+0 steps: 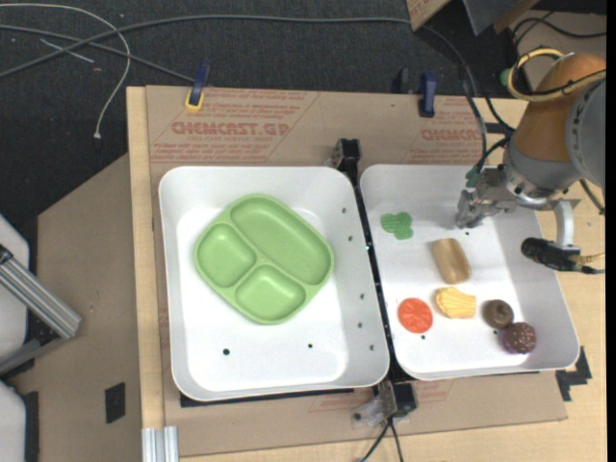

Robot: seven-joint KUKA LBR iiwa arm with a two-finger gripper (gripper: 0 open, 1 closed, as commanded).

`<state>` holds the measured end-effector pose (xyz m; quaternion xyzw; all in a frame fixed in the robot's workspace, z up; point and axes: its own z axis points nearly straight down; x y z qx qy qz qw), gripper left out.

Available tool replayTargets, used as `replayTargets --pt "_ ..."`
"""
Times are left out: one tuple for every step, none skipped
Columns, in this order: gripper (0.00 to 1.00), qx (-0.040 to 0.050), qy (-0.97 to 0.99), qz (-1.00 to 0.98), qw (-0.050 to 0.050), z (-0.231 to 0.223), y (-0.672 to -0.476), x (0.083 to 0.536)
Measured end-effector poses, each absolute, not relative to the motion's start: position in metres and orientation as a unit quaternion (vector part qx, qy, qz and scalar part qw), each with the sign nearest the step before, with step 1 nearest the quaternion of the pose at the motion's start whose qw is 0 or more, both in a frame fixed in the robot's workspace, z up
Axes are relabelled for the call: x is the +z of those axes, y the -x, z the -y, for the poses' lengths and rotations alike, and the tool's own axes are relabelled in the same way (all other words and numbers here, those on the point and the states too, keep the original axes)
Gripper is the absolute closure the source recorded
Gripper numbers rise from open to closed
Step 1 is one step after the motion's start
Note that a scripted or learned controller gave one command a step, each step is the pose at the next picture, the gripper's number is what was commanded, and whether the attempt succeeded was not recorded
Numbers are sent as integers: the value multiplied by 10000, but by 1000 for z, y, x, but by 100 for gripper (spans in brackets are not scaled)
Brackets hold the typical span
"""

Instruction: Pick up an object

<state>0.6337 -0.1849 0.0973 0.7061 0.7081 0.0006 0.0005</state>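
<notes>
My gripper (469, 218) hangs over the upper middle of the right bin (423, 186), with nothing seen between its fingers. Just below it lies a tan bread-like block (449, 258). A small green leafy piece (396, 224) sits to its left. Lower down are a yellow item (456, 302), a red-orange round item (415, 315), a brown donut (498, 313) and a dark maroon round item (519, 337).
The left bin (192, 354) holds a green divided plate (263, 257) with three compartments. A black divider runs between the bins. Blue clamps sit on the cardboard at the back edge.
</notes>
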Motion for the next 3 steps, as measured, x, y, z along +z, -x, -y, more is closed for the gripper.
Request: replayTargets --pt "100 14 -7071 -7071 27 189 -633 143" --pt "100 21 -7061 -7081 33 179 -637 201" --pt "100 21 -7063 -7079 35 175 -638 265"
